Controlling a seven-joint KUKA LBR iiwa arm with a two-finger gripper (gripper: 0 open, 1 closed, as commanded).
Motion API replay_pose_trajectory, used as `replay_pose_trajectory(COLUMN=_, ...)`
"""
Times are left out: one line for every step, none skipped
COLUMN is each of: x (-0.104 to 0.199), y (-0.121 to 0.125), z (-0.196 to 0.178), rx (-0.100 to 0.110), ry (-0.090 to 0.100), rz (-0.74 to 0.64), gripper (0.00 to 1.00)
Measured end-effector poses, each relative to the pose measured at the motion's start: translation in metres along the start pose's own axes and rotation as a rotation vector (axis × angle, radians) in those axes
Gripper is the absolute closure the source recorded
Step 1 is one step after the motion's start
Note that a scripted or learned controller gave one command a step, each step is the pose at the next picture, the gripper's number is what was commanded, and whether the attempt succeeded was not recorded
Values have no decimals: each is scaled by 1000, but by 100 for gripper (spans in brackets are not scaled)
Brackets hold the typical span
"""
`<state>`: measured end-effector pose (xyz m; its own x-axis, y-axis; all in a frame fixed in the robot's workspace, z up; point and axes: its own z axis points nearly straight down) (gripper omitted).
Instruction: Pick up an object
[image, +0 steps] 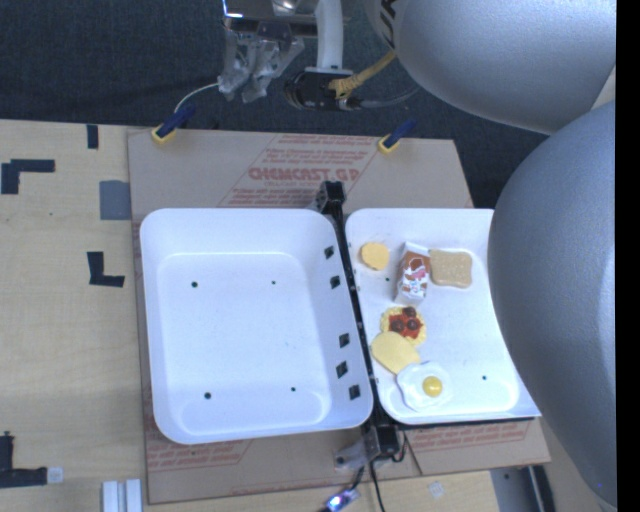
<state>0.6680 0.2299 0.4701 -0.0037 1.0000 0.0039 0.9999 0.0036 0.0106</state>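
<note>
Single overhead camera, slanted down on bins (240, 225).

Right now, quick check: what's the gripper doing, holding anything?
Gripper: up beyond the far edge of the bins, above the dark floor; open or shut cannot be told, and nothing is seen in it.

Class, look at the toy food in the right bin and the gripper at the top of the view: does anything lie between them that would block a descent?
Nothing visible does. The gripper hangs above the bench's far edge, beyond both bins. The fried egg, milk carton and toast lie uncovered in the right bin.
</note>
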Motion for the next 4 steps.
replay_pose_trajectory(x=-2, y=-25, z=233, rx=29, ry=-11, rz=3, gripper=100)
replay_pose_trajectory(x=4, y=0, z=133, rx=3, ry=-1, rz=0, gripper=100)
replay_pose_trajectory(x=4, y=0, z=48, rx=3, ry=-1, rz=0, gripper=100)
replay_pose_trajectory(x=2, y=-5, z=247, rx=25, ry=-10, rz=2, gripper=100)
